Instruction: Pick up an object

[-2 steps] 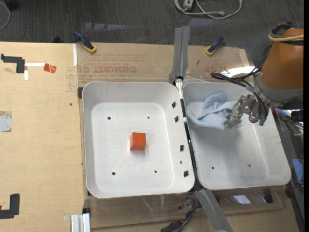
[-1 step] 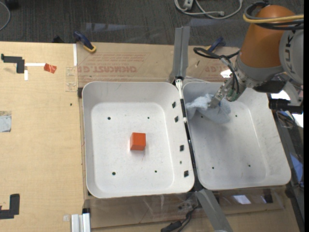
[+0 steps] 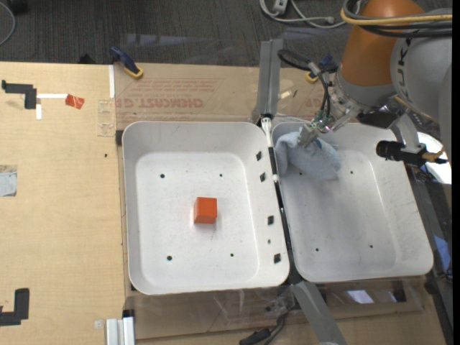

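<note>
a: pincer (image 3: 314, 131) down at the far left corner of the right bin (image 3: 359, 264), tips on the crumpled pale blue cloth (image 3: 315, 158). whether they're apart or together, can't tell.

b: best play, i'd say: sink into the thick fold, close firmly, lift straight up, clear of the rim.

a: arm (image 3: 374, 42) leans in from the right, wrist angled down-left. red block (image 3: 205, 210) sits alone in the left bin (image 3: 144, 264).
</note>
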{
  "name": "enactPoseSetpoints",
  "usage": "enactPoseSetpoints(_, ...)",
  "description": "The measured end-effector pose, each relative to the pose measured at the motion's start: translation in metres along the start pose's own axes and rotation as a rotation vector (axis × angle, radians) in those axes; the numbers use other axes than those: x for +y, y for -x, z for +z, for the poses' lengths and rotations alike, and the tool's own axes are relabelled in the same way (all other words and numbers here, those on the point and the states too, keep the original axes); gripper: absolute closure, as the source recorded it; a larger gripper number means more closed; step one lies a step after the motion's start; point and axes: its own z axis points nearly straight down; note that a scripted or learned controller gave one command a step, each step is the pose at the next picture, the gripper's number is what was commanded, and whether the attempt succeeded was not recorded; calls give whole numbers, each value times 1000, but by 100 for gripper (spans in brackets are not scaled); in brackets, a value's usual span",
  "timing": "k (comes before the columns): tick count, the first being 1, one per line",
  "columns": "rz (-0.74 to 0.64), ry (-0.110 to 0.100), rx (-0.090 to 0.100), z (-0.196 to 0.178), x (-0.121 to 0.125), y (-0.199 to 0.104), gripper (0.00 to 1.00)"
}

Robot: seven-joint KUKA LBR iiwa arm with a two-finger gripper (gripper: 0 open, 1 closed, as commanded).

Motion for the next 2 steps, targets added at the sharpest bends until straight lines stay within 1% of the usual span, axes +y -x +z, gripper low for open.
enactPoseSetpoints(1, -148, 2, -1, -30, -2, 6, 100)
enactPoseSetpoints(2, 167, -2, 2, -13, -17, 18, 100)
